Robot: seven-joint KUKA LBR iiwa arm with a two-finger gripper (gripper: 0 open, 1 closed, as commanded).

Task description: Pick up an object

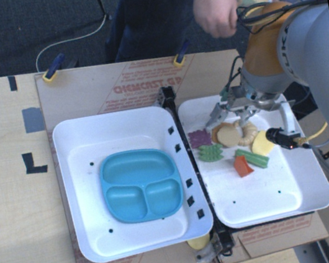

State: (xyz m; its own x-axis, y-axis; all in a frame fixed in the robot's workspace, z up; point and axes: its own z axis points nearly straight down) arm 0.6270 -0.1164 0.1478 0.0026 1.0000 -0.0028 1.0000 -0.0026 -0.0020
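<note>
Nearest you, the left bin [75,194] carries a blue divided plate [141,184], and in the right bin [302,198] the toy food sits bunched at the far half: an orange-and-green carrot piece [247,162] with its long axis slanting from lower left to upper right, a green leafy piece [210,153], a purple piece [199,138]. Just past those, your gripper [235,115] hangs over the tan bread-like piece [227,136], beside the yellow piece [261,143], fingers apart, nothing between them. Farther back, a person's hand [214,7] hovers beyond the table [10,186].
</note>
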